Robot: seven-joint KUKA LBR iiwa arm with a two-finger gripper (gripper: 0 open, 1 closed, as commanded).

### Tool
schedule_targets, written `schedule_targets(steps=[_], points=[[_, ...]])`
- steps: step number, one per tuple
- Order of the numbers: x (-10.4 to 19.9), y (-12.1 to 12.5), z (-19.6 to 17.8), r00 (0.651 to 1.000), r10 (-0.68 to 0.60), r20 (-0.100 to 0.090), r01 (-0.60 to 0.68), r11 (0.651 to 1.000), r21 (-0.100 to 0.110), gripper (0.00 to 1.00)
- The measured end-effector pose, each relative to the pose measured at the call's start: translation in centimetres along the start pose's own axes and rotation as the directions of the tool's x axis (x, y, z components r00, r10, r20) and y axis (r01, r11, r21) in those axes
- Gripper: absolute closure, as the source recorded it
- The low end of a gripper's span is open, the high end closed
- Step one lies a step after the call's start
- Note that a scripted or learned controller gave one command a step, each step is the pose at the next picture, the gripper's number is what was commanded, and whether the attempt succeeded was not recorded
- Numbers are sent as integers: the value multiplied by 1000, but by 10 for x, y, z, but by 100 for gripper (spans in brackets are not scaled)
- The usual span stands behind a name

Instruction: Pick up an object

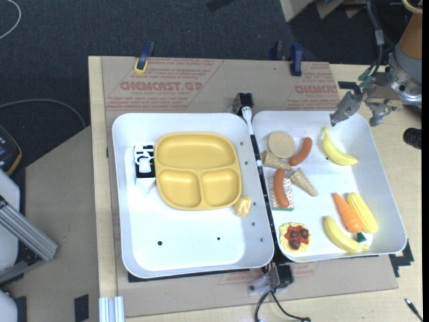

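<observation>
dark carpet surrounds a tan surface (pixel 201 79) bearing two white bins side by side. your gripper (pixel 362 109) hovers over the right bin's (pixel 385 200) far corner, fingers (pixel 343 111) spread apart and grasping nothing. you seem to be at the approach step. the nearest thing is a banana (pixel 335 149), yellow and curved, lying flat just below the gripper beside a sausage (pixel 300 151). next you likely need to descend and straddle its narrow width before closing.
</observation>
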State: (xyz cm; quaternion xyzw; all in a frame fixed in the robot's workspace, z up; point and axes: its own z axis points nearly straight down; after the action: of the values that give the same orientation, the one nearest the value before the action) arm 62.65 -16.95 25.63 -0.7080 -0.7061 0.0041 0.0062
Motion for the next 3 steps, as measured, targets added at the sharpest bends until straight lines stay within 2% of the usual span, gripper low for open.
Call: schedule_targets(steps=[1,2,3], points=[[1,2,-9,1000,-3,3,3,1000,-14,0],[7,11,46,1000,-5,2,5,1000,-10,0],[3,2,102,1000,-2,1,2,1000,-7,0]])
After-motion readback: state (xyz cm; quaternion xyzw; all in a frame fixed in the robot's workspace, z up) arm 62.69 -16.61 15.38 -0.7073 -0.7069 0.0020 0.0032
